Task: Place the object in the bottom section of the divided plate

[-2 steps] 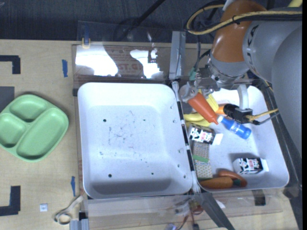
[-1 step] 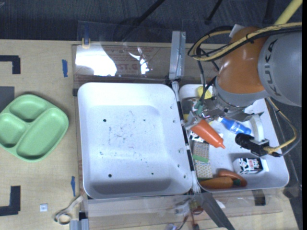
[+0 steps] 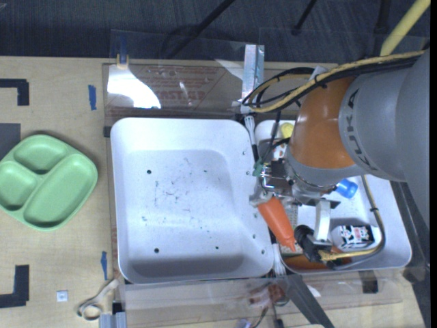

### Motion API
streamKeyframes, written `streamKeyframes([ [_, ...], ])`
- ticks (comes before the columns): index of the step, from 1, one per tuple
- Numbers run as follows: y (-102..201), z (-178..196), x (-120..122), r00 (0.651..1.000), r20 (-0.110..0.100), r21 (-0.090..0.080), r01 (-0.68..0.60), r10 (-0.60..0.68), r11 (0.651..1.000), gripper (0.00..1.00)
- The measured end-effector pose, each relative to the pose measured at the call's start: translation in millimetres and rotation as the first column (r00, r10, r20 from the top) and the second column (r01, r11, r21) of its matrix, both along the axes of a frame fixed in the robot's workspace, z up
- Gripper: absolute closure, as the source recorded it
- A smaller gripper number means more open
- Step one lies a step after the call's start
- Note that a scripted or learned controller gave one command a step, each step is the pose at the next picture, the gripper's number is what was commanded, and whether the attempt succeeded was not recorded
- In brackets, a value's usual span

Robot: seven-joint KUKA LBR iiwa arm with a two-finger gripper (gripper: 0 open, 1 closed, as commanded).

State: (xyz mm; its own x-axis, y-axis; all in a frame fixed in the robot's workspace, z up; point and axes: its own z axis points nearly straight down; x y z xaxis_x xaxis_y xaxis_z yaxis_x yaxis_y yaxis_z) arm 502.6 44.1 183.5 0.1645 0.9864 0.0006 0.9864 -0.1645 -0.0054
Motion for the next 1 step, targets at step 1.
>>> streamKeyframes([
  [1,-0.4,0.1,0.1,1.0,0.001,0.0,0.001,-0.001,1.0,0.0],
])
